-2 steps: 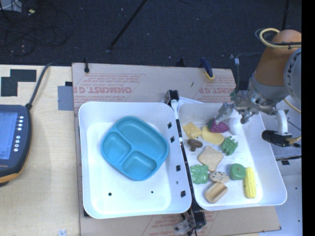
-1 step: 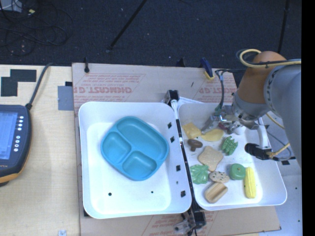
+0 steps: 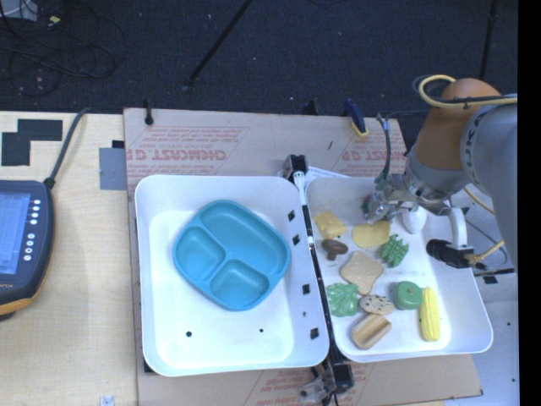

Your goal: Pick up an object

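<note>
The gripper hangs low at the right bin's twelve o'clock, just above a yellow chip, probably lining up a grab; finger state cannot be told.

The grey arm is reaching in from the right, its orange band sitting above the wrist. The gripper is pointing down, low over the bench.
</note>
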Motion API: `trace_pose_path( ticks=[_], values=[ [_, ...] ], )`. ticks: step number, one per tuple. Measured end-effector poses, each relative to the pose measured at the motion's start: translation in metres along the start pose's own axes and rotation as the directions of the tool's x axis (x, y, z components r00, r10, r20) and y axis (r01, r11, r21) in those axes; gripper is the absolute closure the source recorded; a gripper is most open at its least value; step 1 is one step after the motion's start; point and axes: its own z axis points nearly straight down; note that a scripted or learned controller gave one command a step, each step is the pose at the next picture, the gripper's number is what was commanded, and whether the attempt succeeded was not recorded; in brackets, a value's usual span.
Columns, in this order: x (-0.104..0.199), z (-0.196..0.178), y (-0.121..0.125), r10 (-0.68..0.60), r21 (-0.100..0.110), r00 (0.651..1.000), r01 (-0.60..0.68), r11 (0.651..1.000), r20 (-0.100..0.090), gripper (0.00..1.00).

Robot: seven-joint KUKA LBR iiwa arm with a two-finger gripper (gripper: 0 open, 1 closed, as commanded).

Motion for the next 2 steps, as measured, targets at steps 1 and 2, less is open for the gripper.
trace_pose_path(
  ticks=[1,2],
  values=[
    [0.0,0.003,-0.001,0.001,0.002,1.0,-0.001,1.0,0.001,0.0],
    [-0.037,0.018,-0.061,0.004,0.012,1.0,-0.004,1.0,-0.001,0.0]
  ],
)
